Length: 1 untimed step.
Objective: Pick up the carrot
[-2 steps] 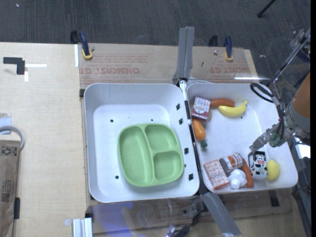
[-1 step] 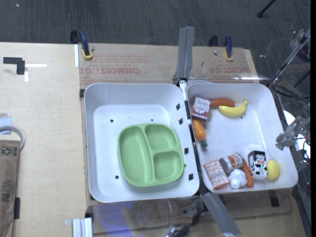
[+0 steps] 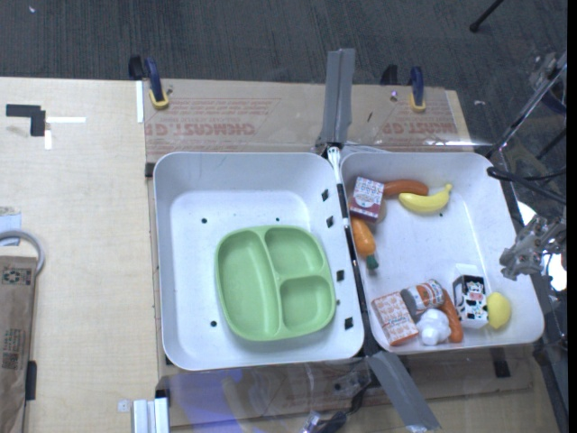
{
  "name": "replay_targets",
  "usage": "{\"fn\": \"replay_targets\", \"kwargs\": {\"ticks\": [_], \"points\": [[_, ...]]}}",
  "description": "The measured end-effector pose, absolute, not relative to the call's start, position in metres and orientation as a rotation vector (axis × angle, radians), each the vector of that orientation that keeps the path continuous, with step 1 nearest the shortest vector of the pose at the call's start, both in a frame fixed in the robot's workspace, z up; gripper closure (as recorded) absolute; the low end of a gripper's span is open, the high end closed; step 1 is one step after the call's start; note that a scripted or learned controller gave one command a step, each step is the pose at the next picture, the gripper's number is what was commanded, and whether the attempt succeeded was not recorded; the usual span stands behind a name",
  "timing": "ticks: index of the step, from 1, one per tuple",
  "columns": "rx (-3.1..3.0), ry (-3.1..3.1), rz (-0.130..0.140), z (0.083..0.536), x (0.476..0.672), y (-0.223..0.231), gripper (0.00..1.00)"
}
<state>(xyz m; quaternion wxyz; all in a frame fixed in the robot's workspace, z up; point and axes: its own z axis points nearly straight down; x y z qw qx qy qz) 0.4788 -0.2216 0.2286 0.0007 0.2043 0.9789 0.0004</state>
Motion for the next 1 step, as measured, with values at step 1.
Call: {"fn": "replay_targets", "kwargs": {"ticks": [1], "points": [[0.164, 3.133, 0.0, 0.2446, 0.4795, -0.2217, 1.0]]}}
